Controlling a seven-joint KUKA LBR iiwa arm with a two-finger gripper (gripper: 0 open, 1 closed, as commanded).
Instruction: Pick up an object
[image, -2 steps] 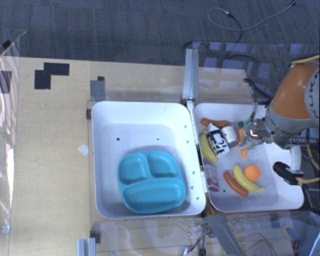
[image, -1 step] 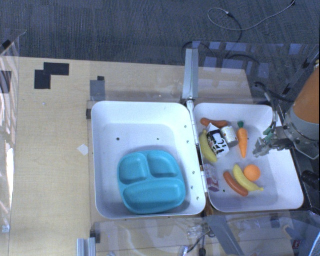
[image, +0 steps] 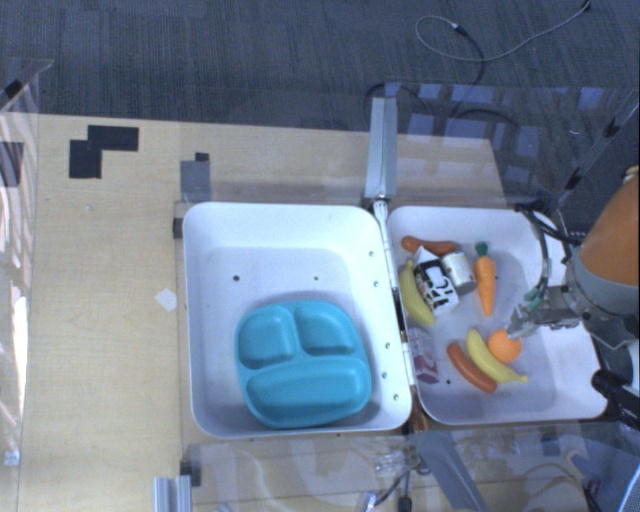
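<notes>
1. Camera view showed the left bin (image: 200, 300) holding just a blue divided tray (image: 303, 363), untouched.
2. Toy foods lay in the right bin (image: 560, 390): a carrot (image: 485, 282), two bananas, two sausages and a small orange fruit (image: 504, 347).
3. By that fruit hung the gripper (image: 527, 318); whether it was clenched or released I cannot tell. Nothing looked lifted, so the pick remained undone.

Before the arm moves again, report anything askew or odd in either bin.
Nothing is spilled or broken. The blue divided tray lies flat in the left bin. In the right bin, a can lies tipped on its side among toy food, against a banana. The claw hovers beside a small orange fruit.
</notes>
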